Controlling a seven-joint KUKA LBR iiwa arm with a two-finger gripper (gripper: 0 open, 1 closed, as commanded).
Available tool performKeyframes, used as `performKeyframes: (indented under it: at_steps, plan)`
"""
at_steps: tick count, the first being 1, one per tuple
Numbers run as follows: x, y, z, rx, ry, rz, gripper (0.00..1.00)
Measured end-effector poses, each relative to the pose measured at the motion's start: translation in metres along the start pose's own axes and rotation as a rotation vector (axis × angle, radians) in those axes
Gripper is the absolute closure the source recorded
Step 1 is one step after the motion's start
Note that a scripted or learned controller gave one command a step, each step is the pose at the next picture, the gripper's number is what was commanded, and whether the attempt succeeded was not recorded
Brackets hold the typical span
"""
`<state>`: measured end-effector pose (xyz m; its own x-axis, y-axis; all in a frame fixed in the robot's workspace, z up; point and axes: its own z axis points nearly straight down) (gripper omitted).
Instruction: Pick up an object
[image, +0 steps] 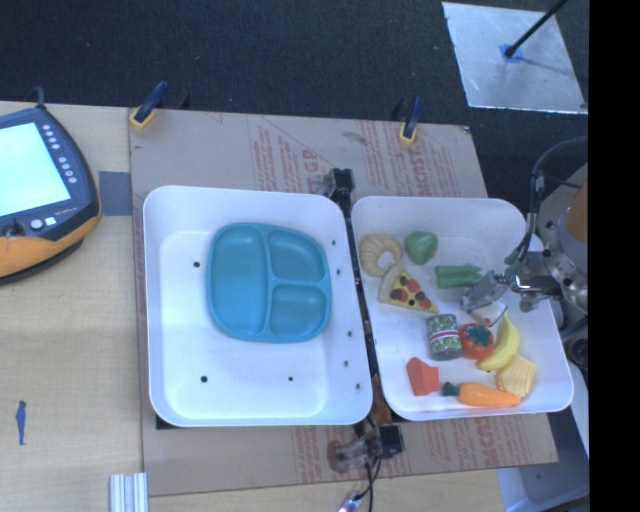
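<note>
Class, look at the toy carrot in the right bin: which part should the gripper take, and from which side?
Probably the carrot at mid-body, from straight above, fingers closing across its narrow width. It lies flat and lengthwise along the near wall of the right bin, so side approaches look blocked.

A lab — teach pendant (40, 195) (clamped cardboard (300, 150)).

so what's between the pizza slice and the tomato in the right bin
A small can stands between the pizza slice and the tomato, close beside the tomato, as the camera view shows.
</note>
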<state>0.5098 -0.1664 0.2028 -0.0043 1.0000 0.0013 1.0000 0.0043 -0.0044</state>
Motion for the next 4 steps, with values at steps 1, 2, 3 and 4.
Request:
performKeyframes:
  at_steps: [1, 2, 3, 4]
  plan:
    - [0.031, -0.03, 0.099, -0.001, 0.0, 0.0, 0.0]
    - [0.011, 0.067, 0.11, -0.002, -0.001, 0.001, 0.0]
    - [0.008, 0.132, 0.111, 0.014, 0.002, -0.001, 0.0]
    - [0.008, 0.131, 0.102, 0.019, 0.002, -0.006, 1.0]
